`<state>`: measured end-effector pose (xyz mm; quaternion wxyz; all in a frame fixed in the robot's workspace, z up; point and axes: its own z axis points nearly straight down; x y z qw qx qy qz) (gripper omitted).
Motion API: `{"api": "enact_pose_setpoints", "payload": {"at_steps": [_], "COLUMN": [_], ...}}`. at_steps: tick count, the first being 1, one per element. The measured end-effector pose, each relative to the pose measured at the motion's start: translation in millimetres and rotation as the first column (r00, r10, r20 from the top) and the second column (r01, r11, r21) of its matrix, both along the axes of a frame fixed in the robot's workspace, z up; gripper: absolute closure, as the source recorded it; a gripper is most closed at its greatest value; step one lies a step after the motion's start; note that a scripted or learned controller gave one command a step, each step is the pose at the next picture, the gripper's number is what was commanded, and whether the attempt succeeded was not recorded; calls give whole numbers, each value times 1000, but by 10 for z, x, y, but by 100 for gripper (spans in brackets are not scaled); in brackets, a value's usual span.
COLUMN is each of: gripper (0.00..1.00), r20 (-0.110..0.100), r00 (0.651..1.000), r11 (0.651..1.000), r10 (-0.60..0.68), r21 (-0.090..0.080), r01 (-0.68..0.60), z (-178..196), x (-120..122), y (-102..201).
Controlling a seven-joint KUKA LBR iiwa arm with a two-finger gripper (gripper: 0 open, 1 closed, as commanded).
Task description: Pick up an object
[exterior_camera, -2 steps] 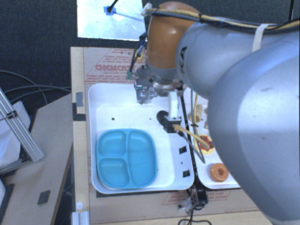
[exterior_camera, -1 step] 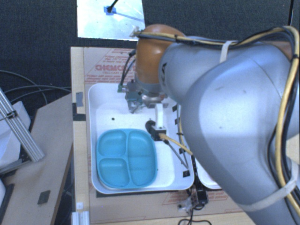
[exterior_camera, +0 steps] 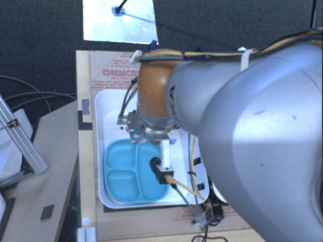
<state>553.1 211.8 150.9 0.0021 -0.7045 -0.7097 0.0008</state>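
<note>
A light blue divided tray [exterior_camera: 124,171] lies in the near part of the left white bin [exterior_camera: 101,116]. My gripper [exterior_camera: 145,137] hangs below the orange wrist band, directly over the tray's far right edge. From this slant I cannot make out whether it touches the tray. The big grey arm covers the right bin and whatever lies in it.
A black connector with yellow cables [exterior_camera: 160,174] dangles off the wrist over the tray's right side. Printed cardboard [exterior_camera: 115,70] lies under the bins. A shiny sheet [exterior_camera: 118,11] sits at the back, and aluminium bars [exterior_camera: 20,137] and cables lie at the left.
</note>
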Motion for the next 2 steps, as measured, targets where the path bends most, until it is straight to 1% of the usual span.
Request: {"api": "enact_pose_setpoints", "payload": {"at_steps": [1, 2], "gripper": [100, 100], "r20": [25, 27], "r00": [1000, 1000], "r11": [1000, 1000], "r10": [-3, -3], "r21": [0, 15], "r01": [3, 3], "z": [-396, -570], "x": [-633, 326], "y": [228, -220]}}
